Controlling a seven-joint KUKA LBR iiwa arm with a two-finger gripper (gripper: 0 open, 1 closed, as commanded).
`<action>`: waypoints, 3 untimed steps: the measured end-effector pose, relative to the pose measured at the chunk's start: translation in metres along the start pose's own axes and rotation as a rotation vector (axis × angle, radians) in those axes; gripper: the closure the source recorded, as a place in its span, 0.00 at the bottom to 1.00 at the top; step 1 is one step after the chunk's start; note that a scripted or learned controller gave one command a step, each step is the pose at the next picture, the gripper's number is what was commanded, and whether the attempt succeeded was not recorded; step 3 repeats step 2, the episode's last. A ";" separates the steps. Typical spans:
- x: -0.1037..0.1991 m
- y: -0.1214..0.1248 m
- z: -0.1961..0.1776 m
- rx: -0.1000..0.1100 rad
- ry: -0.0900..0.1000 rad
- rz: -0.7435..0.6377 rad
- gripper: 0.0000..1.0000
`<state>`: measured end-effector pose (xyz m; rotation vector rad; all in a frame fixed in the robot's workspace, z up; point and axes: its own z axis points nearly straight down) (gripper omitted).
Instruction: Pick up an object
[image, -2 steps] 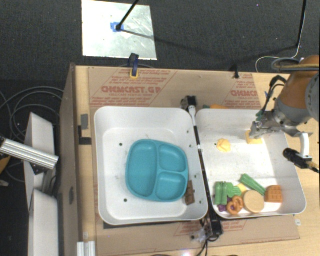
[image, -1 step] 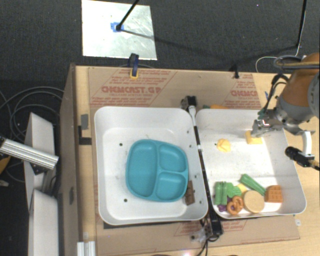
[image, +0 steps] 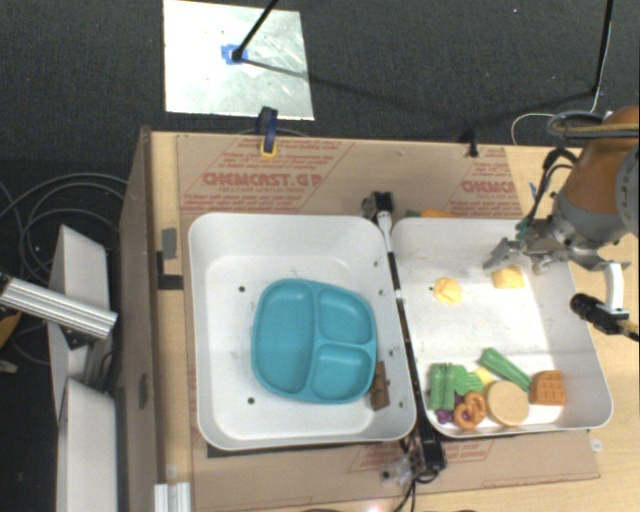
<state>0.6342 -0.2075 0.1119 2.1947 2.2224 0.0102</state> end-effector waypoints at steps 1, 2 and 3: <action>0.001 -0.005 0.028 0.017 0.007 0.008 0.00; 0.001 0.001 0.010 0.002 0.003 0.003 1.00; 0.001 0.001 0.010 0.002 0.003 0.003 1.00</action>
